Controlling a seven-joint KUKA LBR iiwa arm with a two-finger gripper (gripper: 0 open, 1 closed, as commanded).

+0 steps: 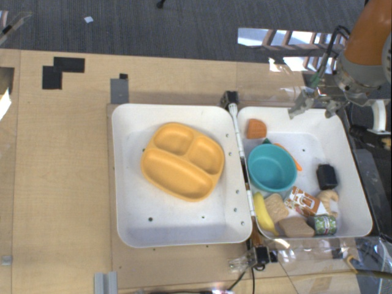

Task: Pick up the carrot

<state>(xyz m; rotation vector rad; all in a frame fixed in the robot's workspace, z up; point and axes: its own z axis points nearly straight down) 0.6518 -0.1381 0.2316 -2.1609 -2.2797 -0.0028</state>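
The carrot [294, 160] is a thin orange stick in the right bin [346, 141], lying against the far right side of a teal bowl [271, 167], which hides part of it. My gripper [315, 107] hangs over the bin's far rim, up and to the right of the carrot and well apart from it. Its two grey fingers [298, 108] are spread, so it is open with nothing between them.
An orange chunk [256, 128] sits in the right bin's far left corner. A black block [326, 176], banana [262, 210], snack packet [303, 201], brown bread piece [294, 226] and green can [324, 224] crowd its near side. A yellow divided plate [182, 160] lies in the left bin [131, 225].
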